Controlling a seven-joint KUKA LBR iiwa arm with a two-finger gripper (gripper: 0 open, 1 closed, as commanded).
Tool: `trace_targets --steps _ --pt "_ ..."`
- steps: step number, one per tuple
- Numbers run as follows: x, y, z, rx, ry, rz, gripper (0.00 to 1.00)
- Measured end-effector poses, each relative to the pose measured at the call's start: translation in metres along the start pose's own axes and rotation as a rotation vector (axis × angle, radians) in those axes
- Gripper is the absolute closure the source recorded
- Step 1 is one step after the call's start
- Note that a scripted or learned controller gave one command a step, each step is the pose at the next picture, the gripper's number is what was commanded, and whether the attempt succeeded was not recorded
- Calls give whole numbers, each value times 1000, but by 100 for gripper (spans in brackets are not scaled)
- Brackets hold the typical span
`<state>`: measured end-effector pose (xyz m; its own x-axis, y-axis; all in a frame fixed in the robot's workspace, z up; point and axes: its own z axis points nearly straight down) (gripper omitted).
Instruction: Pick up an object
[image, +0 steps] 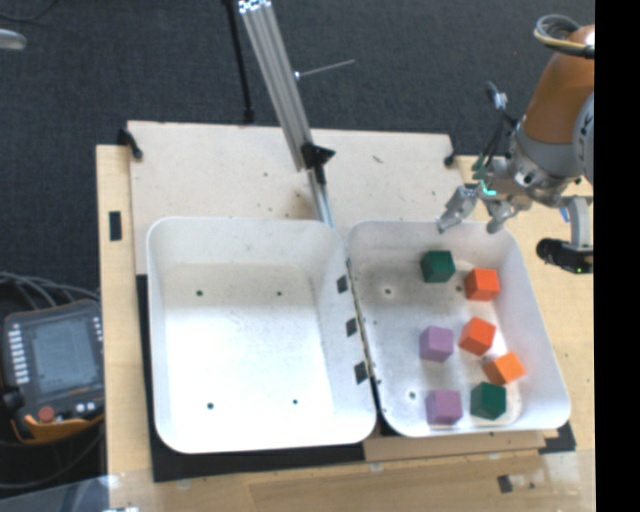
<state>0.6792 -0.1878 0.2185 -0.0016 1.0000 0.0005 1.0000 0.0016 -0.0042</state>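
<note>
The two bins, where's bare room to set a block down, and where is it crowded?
The left bin has bare floor from wall to wall. In the right bin, the strip beside the divider is free. Its right half is crowded: green block, orange blocks, purple blocks. The gripper hangs over its far rim.

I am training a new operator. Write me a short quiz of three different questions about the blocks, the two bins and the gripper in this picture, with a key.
1. True or false: the gripper holds a block between its fingers.
2. How many blocks lie in the right bin?
3. Which block lies nearest the gripper? A) the green block at the bin's far end B) a purple block C) the green block at the near end

Key:
1. False. The fingers are spread and hover above the bin's far rim.
2. Seven: three orange, two purple, two green.
3. A.
</note>
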Motion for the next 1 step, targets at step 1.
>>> trace_targets --steps 1 --pt "-1 1 -3 -4 -3 -3 0"
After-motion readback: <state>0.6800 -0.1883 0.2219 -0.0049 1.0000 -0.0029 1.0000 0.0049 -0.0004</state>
